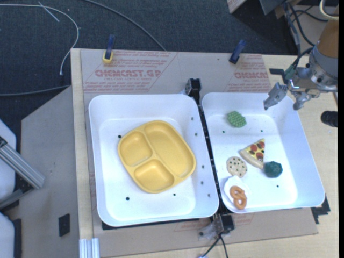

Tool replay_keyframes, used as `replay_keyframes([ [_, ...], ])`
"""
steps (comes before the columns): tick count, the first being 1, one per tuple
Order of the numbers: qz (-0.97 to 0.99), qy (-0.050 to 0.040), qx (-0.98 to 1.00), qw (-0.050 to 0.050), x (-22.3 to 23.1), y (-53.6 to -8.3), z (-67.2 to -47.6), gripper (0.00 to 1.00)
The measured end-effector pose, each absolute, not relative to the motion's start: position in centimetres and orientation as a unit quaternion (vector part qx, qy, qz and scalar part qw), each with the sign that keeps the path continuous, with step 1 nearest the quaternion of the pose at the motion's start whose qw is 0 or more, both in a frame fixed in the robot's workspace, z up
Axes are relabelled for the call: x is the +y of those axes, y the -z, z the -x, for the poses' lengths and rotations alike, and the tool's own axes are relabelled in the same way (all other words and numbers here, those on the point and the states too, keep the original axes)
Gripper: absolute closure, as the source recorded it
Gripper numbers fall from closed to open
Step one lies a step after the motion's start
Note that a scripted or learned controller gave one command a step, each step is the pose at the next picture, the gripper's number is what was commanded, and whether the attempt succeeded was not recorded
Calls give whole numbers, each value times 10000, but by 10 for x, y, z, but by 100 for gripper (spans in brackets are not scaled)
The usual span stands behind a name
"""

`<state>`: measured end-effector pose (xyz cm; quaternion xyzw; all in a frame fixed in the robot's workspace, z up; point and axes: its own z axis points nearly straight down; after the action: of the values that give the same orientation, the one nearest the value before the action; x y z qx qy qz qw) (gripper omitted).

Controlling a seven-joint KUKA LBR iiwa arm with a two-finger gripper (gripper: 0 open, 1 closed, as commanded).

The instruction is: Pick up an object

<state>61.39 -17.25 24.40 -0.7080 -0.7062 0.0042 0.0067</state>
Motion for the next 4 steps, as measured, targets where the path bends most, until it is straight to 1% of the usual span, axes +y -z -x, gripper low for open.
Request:
replay_keyframes([
  [1, 7069, -1, -7073, 7, -172, -253, -616, 0],
  [2, 7073, -14, -7069, 27, -182, -199, -615, 0],
  [4, 7069, -9, -7073, 23, -187, -86, -615, 0],
])
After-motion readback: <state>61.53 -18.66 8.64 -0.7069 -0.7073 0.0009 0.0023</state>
